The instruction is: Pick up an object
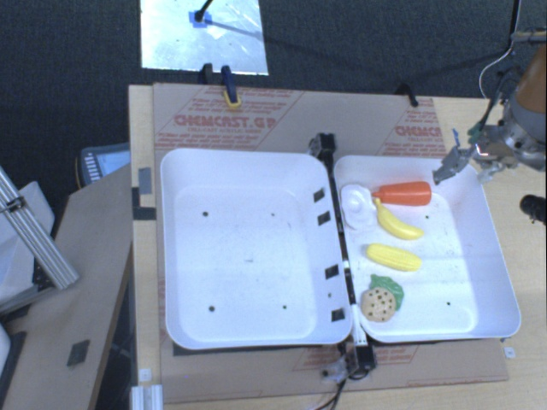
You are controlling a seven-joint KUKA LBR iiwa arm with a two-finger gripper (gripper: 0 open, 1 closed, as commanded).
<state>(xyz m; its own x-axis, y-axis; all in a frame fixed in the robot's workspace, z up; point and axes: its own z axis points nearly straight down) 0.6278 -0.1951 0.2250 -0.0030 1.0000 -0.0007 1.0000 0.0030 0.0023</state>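
Five objects lie in the right bin (491,254), all toward its left half. One carrot (402,194), orange and tapered, lies crosswise near the far wall. One white piece (356,205) sits just left of it, against the bin's left wall. One banana (397,221), yellow and curved, lies slantwise below the carrot, its upper end near the white piece. One corn cob (393,257), yellow, lies crosswise nearer the middle. One cookie (379,302), tan with dark specks and a green leafy bit at its upper edge, rests near the front left corner. The left bin (248,246) is the second of two white bins. The gripper (466,161) hangs over the right bin's far right corner, apart from every object; whether its fingers are spread or pressed I cannot tell.
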